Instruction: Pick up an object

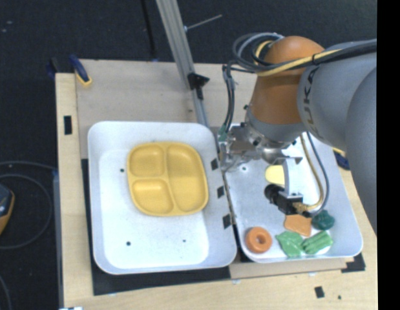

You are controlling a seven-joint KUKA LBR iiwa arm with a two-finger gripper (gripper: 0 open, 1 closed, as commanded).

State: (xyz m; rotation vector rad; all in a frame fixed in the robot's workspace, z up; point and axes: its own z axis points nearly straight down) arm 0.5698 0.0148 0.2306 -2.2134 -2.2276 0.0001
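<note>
The arm reaches over the right bin [345, 237], its end effector [235, 152] low near that bin's left wall; whether it is open or closed cannot be told. An orange ring [258, 239], green pieces [303, 244], an orange block [297, 224] and a yellow piece [274, 174] lie there. The left bin [115, 244] holds a yellow divided plate [167, 177].

Divided plate [167, 177] in left bin [109, 237]; ring [258, 239] in right bin [345, 199].

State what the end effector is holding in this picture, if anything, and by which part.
It cannot be told. The end effector sits at the upper left of the right bin, under the arm's wrist, and nothing is visible in it.
</note>
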